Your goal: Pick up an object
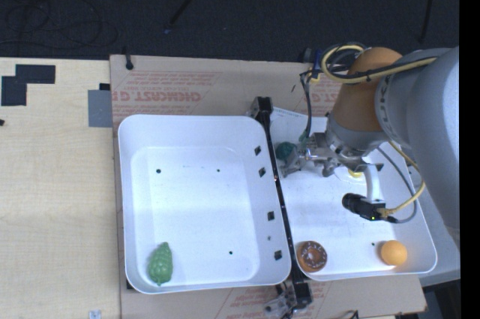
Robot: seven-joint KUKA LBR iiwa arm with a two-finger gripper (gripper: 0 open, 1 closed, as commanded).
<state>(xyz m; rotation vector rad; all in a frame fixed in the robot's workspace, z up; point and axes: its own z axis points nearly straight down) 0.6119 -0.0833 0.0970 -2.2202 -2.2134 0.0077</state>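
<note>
In the right bin (420, 265), my gripper (309, 160) hangs low near the far left corner, under the grey arm with its orange band (369, 88). A small teal object (285, 152) lies just left of the gripper, close to the divider; whether they touch is unclear. A brown frosted donut (311, 256) rests at the bin's near left corner, and an orange ball (393, 253) sits at the near right. A pale yellow item (355, 174) peeks out beneath the wrist. A green bumpy object (160, 263) lies in the near left corner of the left bin (127, 160).
The two bins meet at a black clipped divider (274, 194). Cables (337, 58) loop above the wrist, and a black connector (363, 206) hangs over the right bin. Cardboard (180, 88) lies under the bins on the wooden bench (52, 182).
</note>
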